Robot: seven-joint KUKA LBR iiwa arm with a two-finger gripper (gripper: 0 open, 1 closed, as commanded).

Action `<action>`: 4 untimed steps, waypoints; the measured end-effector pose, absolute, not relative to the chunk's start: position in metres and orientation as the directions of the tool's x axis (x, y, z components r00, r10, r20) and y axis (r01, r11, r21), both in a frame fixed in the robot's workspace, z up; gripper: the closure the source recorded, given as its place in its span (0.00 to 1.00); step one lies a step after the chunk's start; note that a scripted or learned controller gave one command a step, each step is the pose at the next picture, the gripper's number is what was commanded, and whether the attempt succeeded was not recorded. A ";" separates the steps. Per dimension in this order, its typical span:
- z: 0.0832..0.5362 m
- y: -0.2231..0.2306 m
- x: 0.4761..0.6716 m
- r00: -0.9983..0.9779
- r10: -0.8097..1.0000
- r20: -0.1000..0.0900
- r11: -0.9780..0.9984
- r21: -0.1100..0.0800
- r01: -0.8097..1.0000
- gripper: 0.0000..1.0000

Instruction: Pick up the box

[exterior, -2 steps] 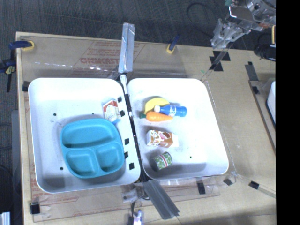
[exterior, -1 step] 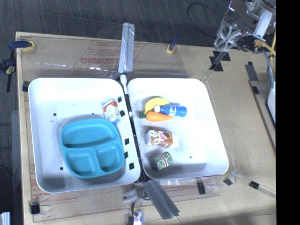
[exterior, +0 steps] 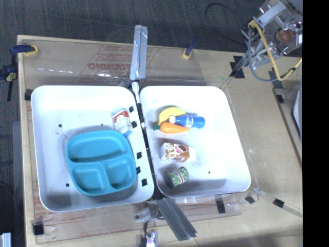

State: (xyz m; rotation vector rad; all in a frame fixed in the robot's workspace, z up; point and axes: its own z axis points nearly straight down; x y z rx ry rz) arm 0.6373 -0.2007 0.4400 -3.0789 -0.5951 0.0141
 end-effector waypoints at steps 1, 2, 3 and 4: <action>0.304 -0.190 0.635 0.949 0.317 -0.006 -0.949 -0.005 0.317 1.00; 0.305 -0.190 0.635 0.949 0.317 -0.005 -0.949 -0.005 0.317 0.00; 0.291 -0.203 0.597 0.972 0.234 -0.007 -0.972 -0.004 0.234 0.00; 0.252 -0.168 0.558 0.904 0.427 -0.005 -0.904 -0.004 0.427 0.00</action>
